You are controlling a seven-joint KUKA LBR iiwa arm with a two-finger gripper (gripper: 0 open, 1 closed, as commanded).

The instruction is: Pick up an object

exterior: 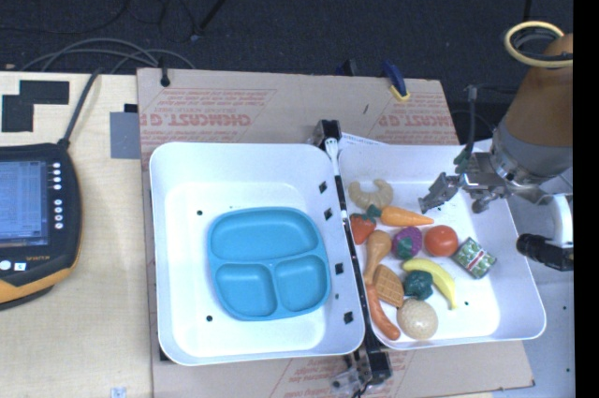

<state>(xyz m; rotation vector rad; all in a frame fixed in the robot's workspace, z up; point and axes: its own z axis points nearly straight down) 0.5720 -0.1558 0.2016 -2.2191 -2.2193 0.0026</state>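
The right white bin (524,316) holds several toy foods: an orange carrot (405,217), a red tomato (441,241), a purple vegetable (407,243), a yellow banana (437,278), a green and red can (474,257), a beige curved piece (372,193) and a pale round piece (417,319). My gripper (460,200) hangs over the bin's upper right part, just above and to the right of the carrot. It is open, with nothing between its fingers (436,196).
The left white bin (178,199) holds a blue divided plate (269,260). A black divider (339,228) runs between the bins. A tablet pendant (33,213) lies at the far left. The arm's grey and orange body (541,115) rises at the right.
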